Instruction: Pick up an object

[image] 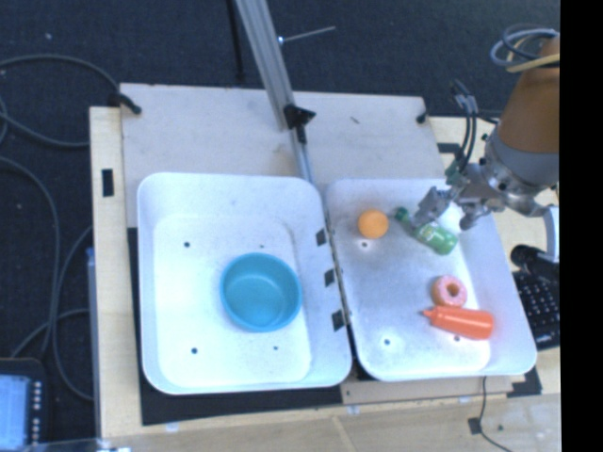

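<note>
The hand hangs over the right bin, its fingers spread wide and holding nothing. The green bottle lies just beneath and between them, near the orange ball. The pink donut and orange carrot lie nearer the front.

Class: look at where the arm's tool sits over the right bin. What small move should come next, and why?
Probably a short descent onto the green object. The tool sits right above it in the right bin, with the orange ball off to the side, and nothing shows as gripped yet.
</note>
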Tool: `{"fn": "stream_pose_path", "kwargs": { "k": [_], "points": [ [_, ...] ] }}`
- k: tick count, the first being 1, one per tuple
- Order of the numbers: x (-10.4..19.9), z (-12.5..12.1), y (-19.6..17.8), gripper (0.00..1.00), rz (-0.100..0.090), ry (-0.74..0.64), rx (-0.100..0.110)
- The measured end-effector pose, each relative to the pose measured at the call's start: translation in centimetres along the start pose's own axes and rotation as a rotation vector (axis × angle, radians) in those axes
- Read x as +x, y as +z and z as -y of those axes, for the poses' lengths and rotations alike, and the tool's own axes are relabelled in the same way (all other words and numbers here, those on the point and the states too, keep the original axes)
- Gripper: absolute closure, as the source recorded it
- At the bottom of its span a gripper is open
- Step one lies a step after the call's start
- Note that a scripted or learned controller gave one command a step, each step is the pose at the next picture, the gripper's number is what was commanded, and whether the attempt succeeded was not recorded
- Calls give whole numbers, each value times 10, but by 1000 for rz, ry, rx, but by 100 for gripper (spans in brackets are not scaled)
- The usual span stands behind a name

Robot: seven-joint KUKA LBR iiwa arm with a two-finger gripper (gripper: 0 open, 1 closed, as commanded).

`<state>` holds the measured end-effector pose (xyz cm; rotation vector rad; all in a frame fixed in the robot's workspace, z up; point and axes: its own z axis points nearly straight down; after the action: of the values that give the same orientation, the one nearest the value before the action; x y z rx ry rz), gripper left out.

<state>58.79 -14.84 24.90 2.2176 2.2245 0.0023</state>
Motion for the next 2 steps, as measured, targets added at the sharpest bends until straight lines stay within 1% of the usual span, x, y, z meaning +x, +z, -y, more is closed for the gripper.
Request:
{"fn": "stream_pose_path", "kwargs": {
  "k": [1, 2],
  "points": [
    [6, -6, 53, 0, 2, -3, 6],
    [12, 1, 110, 0, 2, 3, 7]
  ]
}}
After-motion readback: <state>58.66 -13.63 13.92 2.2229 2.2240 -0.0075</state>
